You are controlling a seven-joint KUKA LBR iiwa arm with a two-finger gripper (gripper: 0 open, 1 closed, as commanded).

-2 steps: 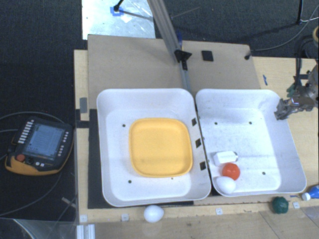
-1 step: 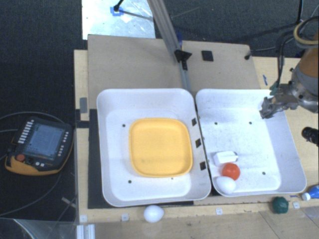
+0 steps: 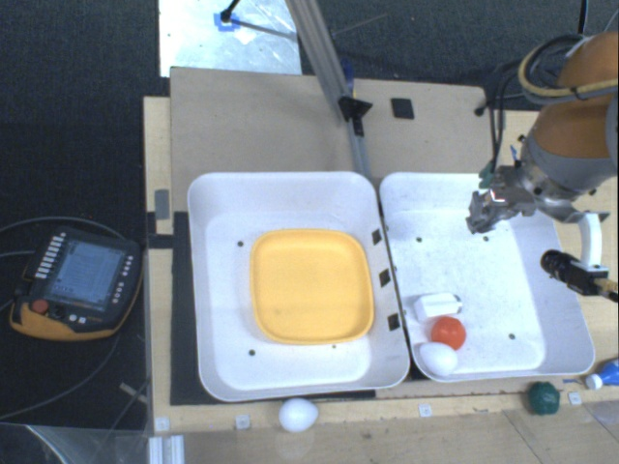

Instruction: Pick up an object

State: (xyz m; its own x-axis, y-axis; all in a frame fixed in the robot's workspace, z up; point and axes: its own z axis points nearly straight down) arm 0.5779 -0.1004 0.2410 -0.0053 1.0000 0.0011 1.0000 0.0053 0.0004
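Observation:
In the right bin point(image 3: 503, 288), near its front left corner, lie a small white block point(image 3: 437, 305), an orange-red ball point(image 3: 448, 333) and a white egg-shaped object point(image 3: 437, 359), close together. My gripper point(image 3: 482, 218) hangs over the upper middle of the right bin, well behind and to the right of those objects. Nothing shows between its tips. A yellow square plate point(image 3: 311, 285) fills the middle of the left bin point(image 3: 218, 288).
A white egg point(image 3: 298, 415) lies on the bench in front of the left bin. A dark green ball point(image 3: 543, 397) sits off the right bin's front right corner. A teach pendant point(image 3: 75, 280) rests at far left. A slanted metal rod point(image 3: 329, 56) stands behind the bins.

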